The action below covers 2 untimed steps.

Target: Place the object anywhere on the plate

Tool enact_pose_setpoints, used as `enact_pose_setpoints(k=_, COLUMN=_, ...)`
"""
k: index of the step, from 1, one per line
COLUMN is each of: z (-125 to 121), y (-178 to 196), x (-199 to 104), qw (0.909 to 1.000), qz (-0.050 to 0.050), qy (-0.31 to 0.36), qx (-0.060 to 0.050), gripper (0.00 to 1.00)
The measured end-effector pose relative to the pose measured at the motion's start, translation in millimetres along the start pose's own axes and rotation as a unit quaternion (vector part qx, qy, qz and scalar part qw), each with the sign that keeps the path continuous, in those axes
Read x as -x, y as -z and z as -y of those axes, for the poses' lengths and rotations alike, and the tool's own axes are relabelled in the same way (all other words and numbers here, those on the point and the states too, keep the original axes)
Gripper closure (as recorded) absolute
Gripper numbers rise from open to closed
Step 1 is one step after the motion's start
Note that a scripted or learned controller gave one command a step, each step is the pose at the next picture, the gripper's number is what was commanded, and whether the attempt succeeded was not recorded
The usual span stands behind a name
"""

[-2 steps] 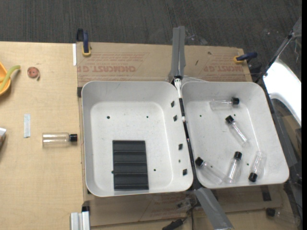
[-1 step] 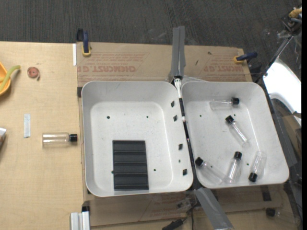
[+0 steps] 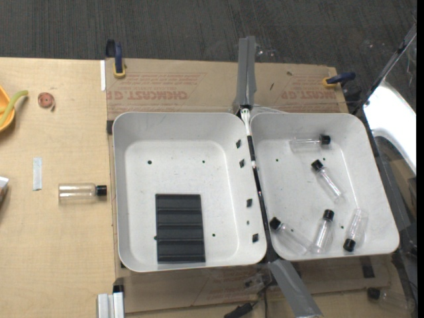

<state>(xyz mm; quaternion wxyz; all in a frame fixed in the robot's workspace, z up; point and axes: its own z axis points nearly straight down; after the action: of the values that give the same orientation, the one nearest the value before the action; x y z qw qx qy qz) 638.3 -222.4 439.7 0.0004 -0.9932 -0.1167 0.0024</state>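
camera view: vials [image 3: 327,180] in right bin [image 3: 371,144]

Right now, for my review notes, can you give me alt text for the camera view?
Two shallow white bins sit side by side on cardboard: the left bin holds a dark ribbed plate, the right bin holds five clear vials with black caps, scattered. Another vial lies on the wooden bench to the left of the bins.

Capped vials [image 3: 328,179] in right bin [image 3: 371,144]
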Motion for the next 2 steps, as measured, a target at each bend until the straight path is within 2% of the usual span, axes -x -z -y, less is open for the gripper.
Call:
enact_pose_setpoints(k=1, z=39, y=0, x=-24, qw=0.9999, qz=0.000, qy=0.015, qx=0.000, gripper=0.00)
enact_pose_setpoints(k=2, z=-4, y=0, x=-14, qw=0.9999, qz=0.000, qy=-0.016, qx=0.000, gripper=0.00)
